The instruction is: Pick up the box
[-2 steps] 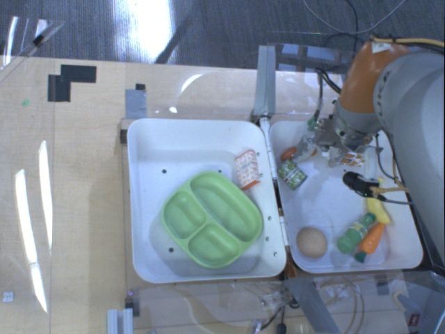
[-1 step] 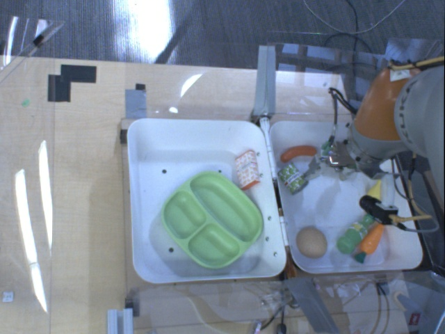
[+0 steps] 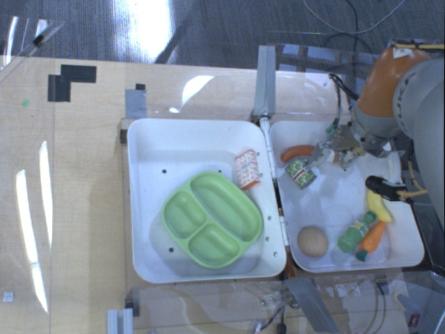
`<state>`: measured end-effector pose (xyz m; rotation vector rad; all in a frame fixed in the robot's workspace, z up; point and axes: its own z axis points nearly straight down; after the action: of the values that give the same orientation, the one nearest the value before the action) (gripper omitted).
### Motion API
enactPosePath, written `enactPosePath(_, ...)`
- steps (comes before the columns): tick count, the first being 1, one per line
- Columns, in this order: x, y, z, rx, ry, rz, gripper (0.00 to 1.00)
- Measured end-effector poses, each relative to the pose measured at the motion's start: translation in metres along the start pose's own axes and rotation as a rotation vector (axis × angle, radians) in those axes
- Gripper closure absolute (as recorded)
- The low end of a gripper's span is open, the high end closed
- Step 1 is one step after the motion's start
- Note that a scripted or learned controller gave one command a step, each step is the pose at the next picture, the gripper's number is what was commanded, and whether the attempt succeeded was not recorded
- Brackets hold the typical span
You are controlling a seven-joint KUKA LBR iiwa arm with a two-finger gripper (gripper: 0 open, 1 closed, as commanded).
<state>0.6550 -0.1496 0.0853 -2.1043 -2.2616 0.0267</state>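
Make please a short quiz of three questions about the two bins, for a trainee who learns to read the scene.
1. True or false: the box lies in the same bin as the green plate.
2. Which thing is nearest the gripper? A) the egg B) the green can C) the green bottle
3. Fill in: the carrot lies in the ___ bin, beside the green bottle.

Key: 1 true. 2 B. 3 right.

green tray (image 3: 212, 218) in left bin (image 3: 142, 186) | sausage (image 3: 297, 152), potato (image 3: 313, 242), carrot (image 3: 373, 237), banana (image 3: 377, 207) in right bin (image 3: 410, 252)
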Motion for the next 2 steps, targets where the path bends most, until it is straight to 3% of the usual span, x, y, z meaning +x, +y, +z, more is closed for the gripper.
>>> enactPosePath(1, -0.007, -0.002, -0.008, 0.001, -0.016, -0.001, 1.0)
enactPosePath(2, 0.017, -0.006, -0.043, -0.042, -0.033, -0.304, 1.0)
